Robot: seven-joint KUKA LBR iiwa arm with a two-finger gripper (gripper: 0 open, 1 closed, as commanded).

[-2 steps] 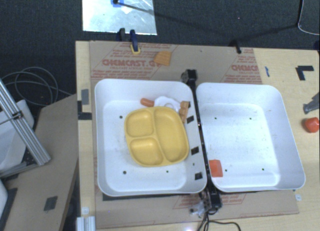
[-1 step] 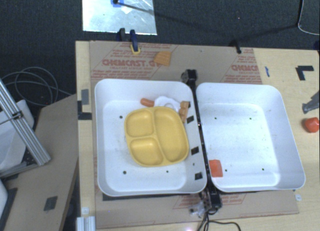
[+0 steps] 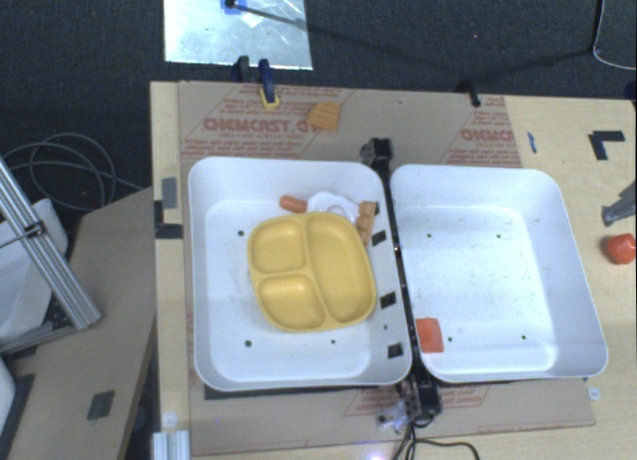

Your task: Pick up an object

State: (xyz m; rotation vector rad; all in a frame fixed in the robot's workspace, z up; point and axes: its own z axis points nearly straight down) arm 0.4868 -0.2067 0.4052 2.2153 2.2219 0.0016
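Note:
In the left bin (image 3: 214, 249) a yellow divided plate (image 3: 311, 271) lies at the middle. Behind it sit a small orange sausage-shaped piece (image 3: 294, 204), a white object (image 3: 333, 205) and a tan block (image 3: 366, 219) near the bin's right wall. The right bin (image 3: 557, 249) holds an orange-red block (image 3: 429, 334) in its near left corner. At the view's right edge, outside the right bin, a grey part of my gripper (image 3: 619, 209) juts in above the bench, far from every object in the bins.
A small orange-red thing (image 3: 619, 247) sits on the bench just below the grey part. A tan piece (image 3: 323, 115) lies on the cardboard behind the left bin. A shiny metal sheet (image 3: 237, 10) is on the floor beyond the bench.

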